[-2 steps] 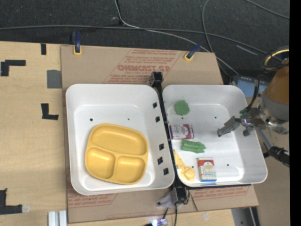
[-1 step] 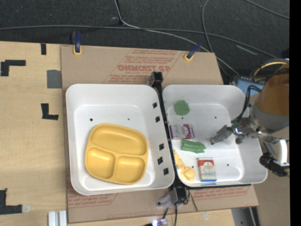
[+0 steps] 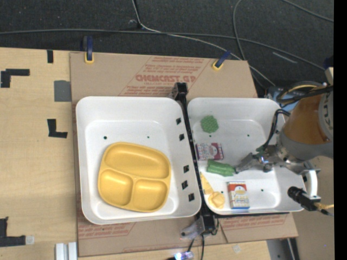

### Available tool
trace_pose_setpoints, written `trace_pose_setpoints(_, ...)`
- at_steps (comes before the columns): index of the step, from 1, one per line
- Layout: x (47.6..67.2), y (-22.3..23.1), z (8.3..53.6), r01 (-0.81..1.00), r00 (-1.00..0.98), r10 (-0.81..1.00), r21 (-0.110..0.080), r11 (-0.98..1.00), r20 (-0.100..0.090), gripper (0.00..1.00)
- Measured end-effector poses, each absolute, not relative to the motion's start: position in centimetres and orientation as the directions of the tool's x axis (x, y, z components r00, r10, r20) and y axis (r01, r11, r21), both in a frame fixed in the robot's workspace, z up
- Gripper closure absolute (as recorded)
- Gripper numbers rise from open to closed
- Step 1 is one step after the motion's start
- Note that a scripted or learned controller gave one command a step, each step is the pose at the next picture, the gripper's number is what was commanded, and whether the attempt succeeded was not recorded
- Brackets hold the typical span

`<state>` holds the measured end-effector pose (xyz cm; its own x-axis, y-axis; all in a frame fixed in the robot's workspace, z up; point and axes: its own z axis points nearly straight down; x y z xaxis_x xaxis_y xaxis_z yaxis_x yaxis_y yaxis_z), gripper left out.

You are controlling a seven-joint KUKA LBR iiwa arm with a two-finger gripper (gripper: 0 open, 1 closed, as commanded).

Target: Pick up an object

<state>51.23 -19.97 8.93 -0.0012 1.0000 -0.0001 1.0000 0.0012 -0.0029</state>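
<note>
Your hand (image 3: pixel 243 166), grip state unclear, sits just beside a green block (image 3: pixel 220 169) in the right bin (image 3: pixel 238 104); it looks light and stiff, so pinch its long sides.

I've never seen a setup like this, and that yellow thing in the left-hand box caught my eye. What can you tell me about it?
The yellow tray is a divided plate of smooth, plastic-looking material with rounded corners: one large compartment toward the back and two smaller ones toward the front. It lies flat, open side up, slightly turned, on the floor of the left white bin, nearer the front wall.
</note>
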Motion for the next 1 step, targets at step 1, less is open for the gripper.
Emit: trace_pose_setpoints(1, 51.29, -19.96, 10.15, 1.0, -0.002, 1.0, -0.001, 0.002, 0.0, 1.0)
